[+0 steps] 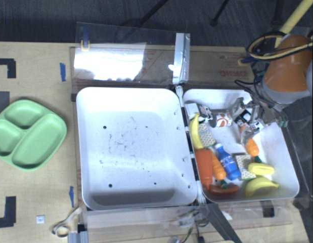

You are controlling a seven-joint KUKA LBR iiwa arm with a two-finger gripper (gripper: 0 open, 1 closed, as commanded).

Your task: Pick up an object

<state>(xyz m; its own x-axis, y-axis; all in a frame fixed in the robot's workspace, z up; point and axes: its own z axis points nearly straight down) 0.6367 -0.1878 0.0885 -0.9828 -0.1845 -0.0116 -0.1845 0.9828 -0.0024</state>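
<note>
The right bin point(285, 151) holds a pile of toy food: a yellow banana point(195, 132) along its left wall, a red-orange pepper point(204, 167), a blue bottle point(228, 164), a small orange piece point(252, 147), a lemon point(261, 169) and a second banana point(261, 186) at the front. A white-and-red can point(223, 120) lies near the back. My gripper point(246, 116) hangs over the back right of this bin, just above the small orange piece and right of the can. Nothing shows clearly between its fingers.
The left bin point(131, 146) sits beside the right one. A green divided plate point(27, 134) lies on the bench at far left. A clear plastic panel point(128, 59) stands behind the left bin. Cables and the orange wrist band point(287, 70) crowd the upper right.
</note>
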